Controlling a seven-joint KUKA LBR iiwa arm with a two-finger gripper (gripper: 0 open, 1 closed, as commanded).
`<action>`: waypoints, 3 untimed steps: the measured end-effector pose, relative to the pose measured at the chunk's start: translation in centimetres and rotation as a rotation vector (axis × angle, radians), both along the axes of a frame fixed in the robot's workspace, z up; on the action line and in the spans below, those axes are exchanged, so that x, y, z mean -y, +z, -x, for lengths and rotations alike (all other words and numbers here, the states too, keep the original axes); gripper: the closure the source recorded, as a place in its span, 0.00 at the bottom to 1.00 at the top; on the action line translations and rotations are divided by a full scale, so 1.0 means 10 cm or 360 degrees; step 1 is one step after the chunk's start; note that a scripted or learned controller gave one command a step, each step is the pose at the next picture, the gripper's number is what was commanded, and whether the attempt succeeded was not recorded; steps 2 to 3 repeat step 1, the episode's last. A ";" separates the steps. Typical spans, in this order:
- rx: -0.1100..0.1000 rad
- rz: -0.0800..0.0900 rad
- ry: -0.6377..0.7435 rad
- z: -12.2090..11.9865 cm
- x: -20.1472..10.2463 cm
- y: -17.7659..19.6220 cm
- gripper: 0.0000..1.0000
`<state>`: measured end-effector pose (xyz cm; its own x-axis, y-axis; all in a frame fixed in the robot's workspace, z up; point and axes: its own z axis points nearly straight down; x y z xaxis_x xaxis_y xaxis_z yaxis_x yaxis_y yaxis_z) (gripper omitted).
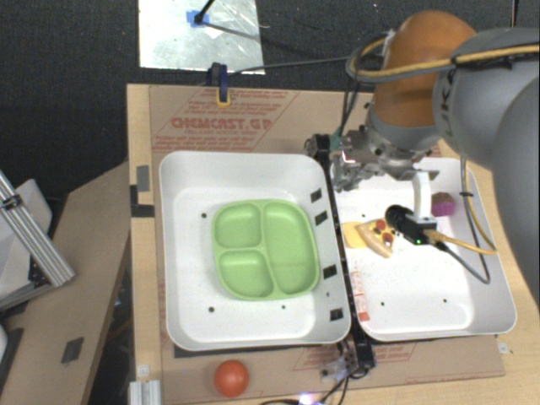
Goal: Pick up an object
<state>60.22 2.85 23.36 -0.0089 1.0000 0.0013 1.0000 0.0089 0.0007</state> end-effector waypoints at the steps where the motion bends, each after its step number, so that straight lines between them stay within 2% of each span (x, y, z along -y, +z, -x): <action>1: 0.0004 -0.0003 0.0003 -0.03 -0.61 0.06 1.00; 3: 0.0004 -0.0003 0.0003 -0.03 -0.61 0.06 1.00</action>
